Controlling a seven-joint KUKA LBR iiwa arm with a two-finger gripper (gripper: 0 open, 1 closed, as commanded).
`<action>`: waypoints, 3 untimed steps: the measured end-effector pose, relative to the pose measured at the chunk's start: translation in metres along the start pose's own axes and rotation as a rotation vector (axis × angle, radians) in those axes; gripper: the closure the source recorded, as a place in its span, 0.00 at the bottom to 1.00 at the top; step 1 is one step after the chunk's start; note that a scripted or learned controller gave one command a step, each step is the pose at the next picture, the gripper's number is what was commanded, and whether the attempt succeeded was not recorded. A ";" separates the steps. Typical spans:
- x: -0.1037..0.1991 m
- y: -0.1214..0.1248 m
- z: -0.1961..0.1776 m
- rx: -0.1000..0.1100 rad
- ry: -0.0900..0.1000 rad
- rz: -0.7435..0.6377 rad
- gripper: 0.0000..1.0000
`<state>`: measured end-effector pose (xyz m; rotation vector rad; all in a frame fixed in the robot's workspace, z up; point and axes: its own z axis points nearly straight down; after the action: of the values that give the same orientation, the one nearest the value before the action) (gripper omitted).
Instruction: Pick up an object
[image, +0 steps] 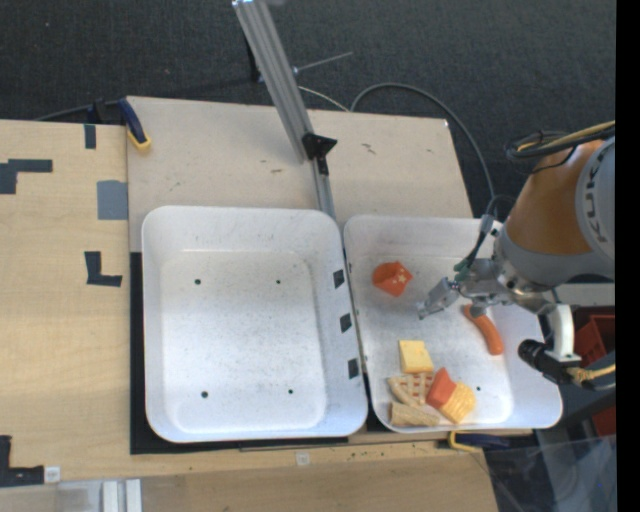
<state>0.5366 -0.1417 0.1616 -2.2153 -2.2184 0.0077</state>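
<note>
While I am watching from the overhead camera, the arm (560, 215) is reaching in from three o'clock and hanging its tool (445, 297) low over the right bin (420, 232), near the middle of that bin's floor. I am reading this as a descent aimed at one of the loose pieces, since every candidate is lying in that bin and the left bin (240, 320) is offering nothing to grab. A red block (392, 278) is sitting just beside the tool at its nine o'clock, apart from it, and an orange carrot-shaped piece (487, 333) is lying near it at four o'clock, partly tucked under the wrist hardware. At the bin's six o'clock corner a yellow cube (416, 356) is resting just above a crowded cluster (432, 397) of tan waffle-like pieces and an orange-and-yellow wedge, all touching each other; I am guessing they are bunched there because the bin floor slopes or earlier drops gathered them, and that crowding would be making a clean grip harder. I cannot tell whether the tool is released or clenched, as it is showing as a dark, blurred shape against the speckled white; nothing is visibly sitting in it. The arm's bulk is covering the bin's three o'clock rim, and the cluster's pieces are overlapping too much to count.
</note>
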 end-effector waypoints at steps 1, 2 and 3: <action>0.002 -0.005 0.044 -0.001 0.000 0.001 0.00; 0.002 -0.004 0.073 -0.007 -0.002 0.000 0.00; 0.003 -0.004 0.062 -0.007 -0.001 0.000 1.00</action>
<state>0.5317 -0.1385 0.0992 -2.2188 -2.2228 0.0015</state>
